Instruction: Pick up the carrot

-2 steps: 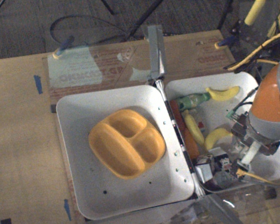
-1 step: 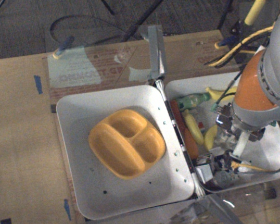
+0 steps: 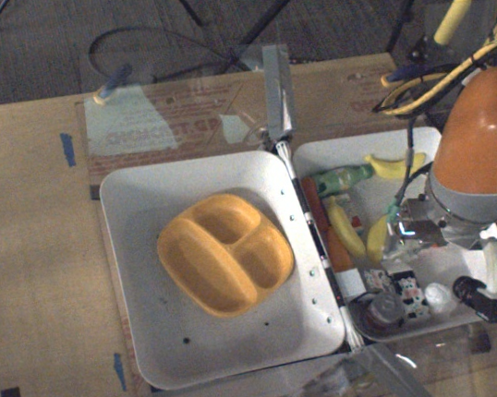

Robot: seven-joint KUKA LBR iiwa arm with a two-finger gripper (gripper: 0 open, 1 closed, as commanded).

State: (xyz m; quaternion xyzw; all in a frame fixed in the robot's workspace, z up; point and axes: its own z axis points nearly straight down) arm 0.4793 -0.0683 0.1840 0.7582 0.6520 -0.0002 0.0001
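Two white bins sit side by side: the left bin (image 3: 141,285) holds one orange three-compartment plate (image 3: 225,253), while the right bin (image 3: 353,150) holds three bananas (image 3: 345,227), one green bottle (image 3: 343,178) and one carrot (image 3: 315,201) lying along its left wall. The gripper (image 3: 413,230) hangs over the right bin just right of the bananas; whether its jaws are open or closed cannot be told, and no writing is legible.
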